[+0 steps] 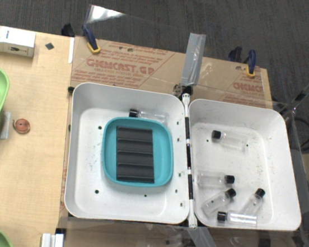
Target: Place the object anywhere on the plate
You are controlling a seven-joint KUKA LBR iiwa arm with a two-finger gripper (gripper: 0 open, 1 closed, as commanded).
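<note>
From where I stand no vial seems picked yet, so next comes grasping 1 for the teal plate; fingers' state I cannot tell.

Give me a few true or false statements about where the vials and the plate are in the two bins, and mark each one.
1. The teal plate sits in the left bin. True.
2. A dark ridged insert lies on the plate. True.
3. The right bin holds just one vial. False: several clear, black-capped vials lie there, such as one near its back and one at its front.
4. A vial lies on the plate. False: it lies behind the plate, on the bin floor.
</note>
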